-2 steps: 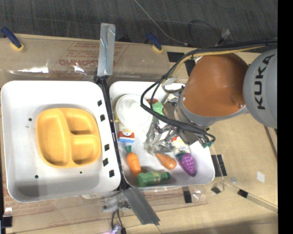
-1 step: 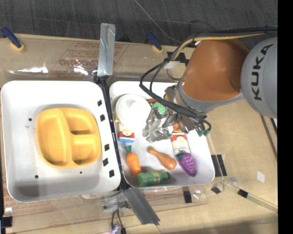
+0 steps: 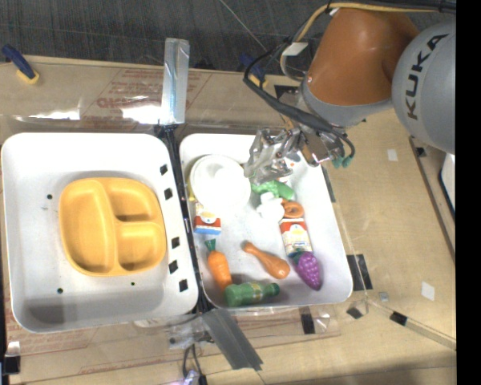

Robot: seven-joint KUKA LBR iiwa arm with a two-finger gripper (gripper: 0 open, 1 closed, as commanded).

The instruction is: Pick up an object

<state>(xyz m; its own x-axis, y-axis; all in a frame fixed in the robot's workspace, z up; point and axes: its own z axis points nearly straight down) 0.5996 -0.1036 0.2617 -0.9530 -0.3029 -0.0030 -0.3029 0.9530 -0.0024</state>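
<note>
The arm [image 3: 369, 54] reaches in from the right, its orange band above the far edge of the right bin [image 3: 330, 215]. The jaws [image 3: 272, 155] hang over the far part of that bin, beside a white plate [image 3: 218, 181]; whether they are wide or narrow I cannot tell, as the metal parts blur together, and nothing can be seen between them.

The things to pick lie in the right bin. Just below the jaws sits a green toy [image 3: 272, 189], with a small white piece [image 3: 269, 209] next to it. Toward the right wall lies a bottle [image 3: 293, 233] with an orange cap, and purple grapes [image 3: 309, 269] touch its near end. An orange drumstick [image 3: 266, 260] lies in the middle. Along the left wall are a small carton [image 3: 208, 226] and a carrot [image 3: 218, 268]. A green bottle [image 3: 251, 293] lies on its side against the near wall.

The left bin [image 3: 24, 215] holds a yellow divided tray [image 3: 112, 224], lying flat near its middle. Both bins rest on the bench [image 3: 385, 239].
</note>
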